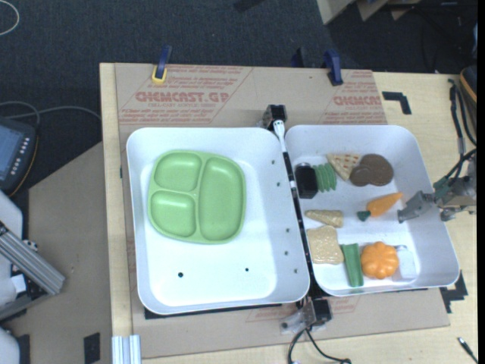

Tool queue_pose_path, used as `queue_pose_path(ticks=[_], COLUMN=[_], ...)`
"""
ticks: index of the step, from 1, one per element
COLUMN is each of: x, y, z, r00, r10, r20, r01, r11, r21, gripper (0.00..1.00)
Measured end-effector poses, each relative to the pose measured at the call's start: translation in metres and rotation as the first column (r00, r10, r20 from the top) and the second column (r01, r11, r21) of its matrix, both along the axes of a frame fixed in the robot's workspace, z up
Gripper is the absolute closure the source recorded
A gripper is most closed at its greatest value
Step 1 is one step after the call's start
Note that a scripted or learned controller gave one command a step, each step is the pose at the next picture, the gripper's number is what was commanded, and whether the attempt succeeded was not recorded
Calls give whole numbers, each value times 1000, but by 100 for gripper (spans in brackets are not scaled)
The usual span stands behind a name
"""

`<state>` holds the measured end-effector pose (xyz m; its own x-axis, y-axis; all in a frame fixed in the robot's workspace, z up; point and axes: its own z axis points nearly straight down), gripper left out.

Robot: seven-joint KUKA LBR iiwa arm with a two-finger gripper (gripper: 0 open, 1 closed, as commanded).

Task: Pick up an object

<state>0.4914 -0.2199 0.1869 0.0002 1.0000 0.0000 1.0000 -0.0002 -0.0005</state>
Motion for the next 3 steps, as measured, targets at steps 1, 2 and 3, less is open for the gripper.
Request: queue_pose_path(ticks=[1,2,3], x=[-3,-2,-2], y=[0,4,1], z=[-64,-104,-92], r00=[1000,1000,1000], r10=[0,4,2], r20=[-6,-5,-1], r01=[0,-4,-2], r11=[1000,1000,1000], r21=[3,9,3], gripper=[0,0,100])
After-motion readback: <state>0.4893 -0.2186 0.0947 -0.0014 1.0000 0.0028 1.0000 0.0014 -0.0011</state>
